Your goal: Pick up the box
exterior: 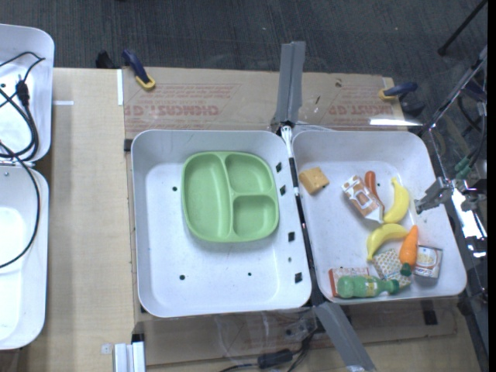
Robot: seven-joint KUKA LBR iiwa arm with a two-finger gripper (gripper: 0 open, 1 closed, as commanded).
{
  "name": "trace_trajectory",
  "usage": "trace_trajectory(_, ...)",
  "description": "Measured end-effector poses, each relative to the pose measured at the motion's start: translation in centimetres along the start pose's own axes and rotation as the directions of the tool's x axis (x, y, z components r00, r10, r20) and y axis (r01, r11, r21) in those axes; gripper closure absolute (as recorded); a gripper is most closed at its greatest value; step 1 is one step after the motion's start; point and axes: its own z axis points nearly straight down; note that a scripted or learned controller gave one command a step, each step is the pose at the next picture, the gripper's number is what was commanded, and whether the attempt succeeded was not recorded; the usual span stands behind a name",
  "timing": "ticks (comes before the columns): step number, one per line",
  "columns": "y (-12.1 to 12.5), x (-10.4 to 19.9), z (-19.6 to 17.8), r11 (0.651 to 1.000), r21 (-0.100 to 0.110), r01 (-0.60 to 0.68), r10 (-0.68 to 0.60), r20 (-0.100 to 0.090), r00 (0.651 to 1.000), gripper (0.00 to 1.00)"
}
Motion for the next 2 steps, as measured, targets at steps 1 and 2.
trace_trajectory(1, 5.7, -3.3, -10.2, 0.92, -0.003, -0.392, 0.392, 0.001, 0.92, 0.0)
trace_trajectory(2, 9.1, 0.9, 7.7, 0.923, 0.001, -0.384, 0.384, 0.0, 0.923, 0.0)
